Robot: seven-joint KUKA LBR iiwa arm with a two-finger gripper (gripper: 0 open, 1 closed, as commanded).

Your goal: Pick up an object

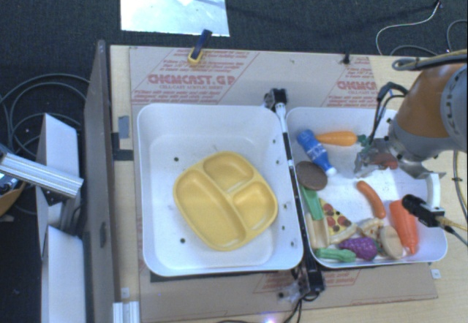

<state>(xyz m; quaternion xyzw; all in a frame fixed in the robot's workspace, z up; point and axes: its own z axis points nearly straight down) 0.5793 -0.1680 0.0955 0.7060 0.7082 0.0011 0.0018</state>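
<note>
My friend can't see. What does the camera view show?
A grey robot arm's gripper hangs over the right white bin, which holds toy food like an orange carrot and red sausage. The left white bin holds a yellow divided plate.

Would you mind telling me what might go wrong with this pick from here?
The claw hovers above a gap in the right bin, between the carrot and the sausage, so it may close on nothing. The toys near the pizza slice lie crowded, so a descent there could knock neighbours.
</note>
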